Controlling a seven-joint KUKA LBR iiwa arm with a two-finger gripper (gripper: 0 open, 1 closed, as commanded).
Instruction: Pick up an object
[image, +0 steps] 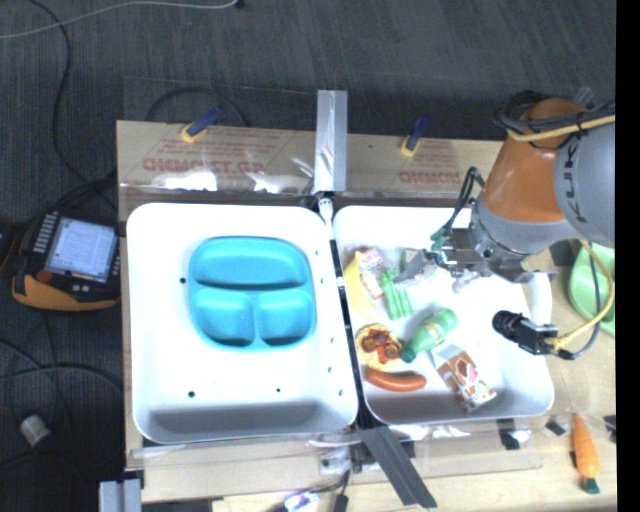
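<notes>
I'm hovering the tool (440, 262) at the right bin's (520, 395) 12 o'clock; can't tell its opening. Green bottle (430, 333) is lying mid-bin at the tool's 6 o'clock: looking light, stiff, slippery; I'd be gripping across its body.

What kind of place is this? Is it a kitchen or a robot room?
Probably a robot lab, not a kitchen. A robot arm reaches over two white bins on a bench, one bin holds what look like toy foods such as a hot dog, and cables trail across the floor.
</notes>
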